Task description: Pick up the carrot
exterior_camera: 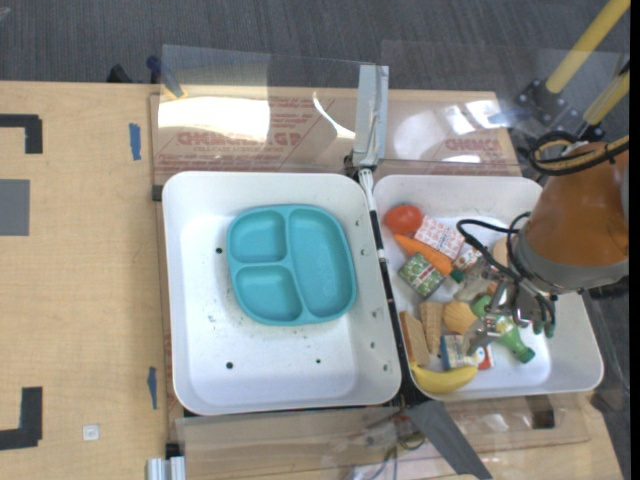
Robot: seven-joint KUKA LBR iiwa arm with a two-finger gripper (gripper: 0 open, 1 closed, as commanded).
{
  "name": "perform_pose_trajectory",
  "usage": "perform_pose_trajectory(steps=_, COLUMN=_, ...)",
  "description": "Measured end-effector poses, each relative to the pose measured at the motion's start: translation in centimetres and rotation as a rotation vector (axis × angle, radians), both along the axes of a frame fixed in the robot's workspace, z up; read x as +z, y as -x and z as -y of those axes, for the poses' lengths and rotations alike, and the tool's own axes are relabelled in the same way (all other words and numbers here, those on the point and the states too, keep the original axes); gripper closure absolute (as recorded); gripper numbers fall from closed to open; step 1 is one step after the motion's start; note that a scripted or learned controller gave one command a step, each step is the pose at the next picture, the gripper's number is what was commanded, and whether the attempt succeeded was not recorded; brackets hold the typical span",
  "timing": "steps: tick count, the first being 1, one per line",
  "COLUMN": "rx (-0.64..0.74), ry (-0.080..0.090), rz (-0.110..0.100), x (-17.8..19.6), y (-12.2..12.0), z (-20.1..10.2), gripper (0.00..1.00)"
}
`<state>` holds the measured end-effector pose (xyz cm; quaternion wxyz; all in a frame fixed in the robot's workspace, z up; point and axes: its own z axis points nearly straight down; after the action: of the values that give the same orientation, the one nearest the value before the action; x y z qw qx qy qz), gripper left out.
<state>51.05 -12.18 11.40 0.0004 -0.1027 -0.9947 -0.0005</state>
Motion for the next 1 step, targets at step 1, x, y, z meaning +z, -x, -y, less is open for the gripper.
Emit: perform_pose_trajectory(steps=1, rx=0.096, ry=0.008, rz=0.015, x=-2.40, y=-6.40, z=-2.37, gripper=0.00)
